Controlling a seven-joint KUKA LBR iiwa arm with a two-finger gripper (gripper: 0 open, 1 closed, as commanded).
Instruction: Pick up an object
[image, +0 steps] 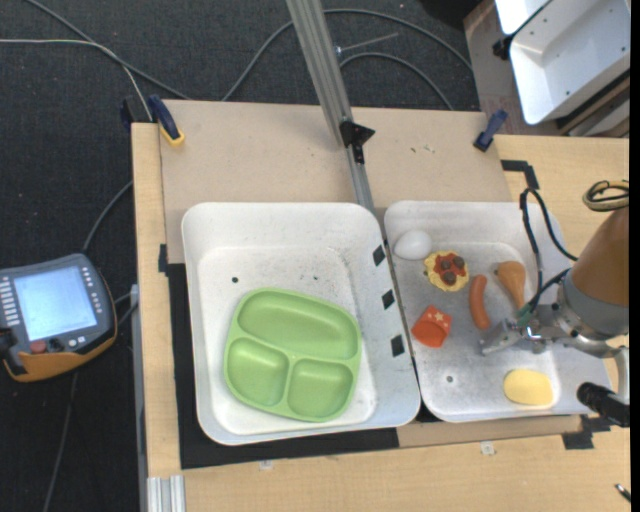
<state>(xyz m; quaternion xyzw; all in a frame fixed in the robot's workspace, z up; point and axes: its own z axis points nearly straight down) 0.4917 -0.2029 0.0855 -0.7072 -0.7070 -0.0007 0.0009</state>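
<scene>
1. The red-brown sausage-shaped toy (480, 301) lies in the right white bin (455, 395), near its middle. Its long axis runs from the far side toward the near side, almost straight.
2. My judgement is that this sausage is the likeliest pick: its near end lies just left of and slightly beyond the metal-fingered gripper (497, 342), closer than any other piece.
3. It looks smooth, rounded and slim, so a grasp across its short width would suit it. That is a guess from its shape.
4. Just right of it lies an orange carrot-like wedge (512, 279), nearly parallel and close beside it.
5. To its left sit a small red block-shaped toy (432, 326) and, farther back, a round yellow pizza-like piece with dark toppings (446, 269); a white egg-shaped object (412, 244) rests at the bin's far left corner.
6. A pale yellow lemon-like oval (529, 387) lies nearer, just right of the gripper.
7. The gripper points left, low over the bin floor; whether its tips are spread or together I cannot tell.
8. The left white bin (215, 235) holds a green three-compartment plastic plate (292, 353).
</scene>
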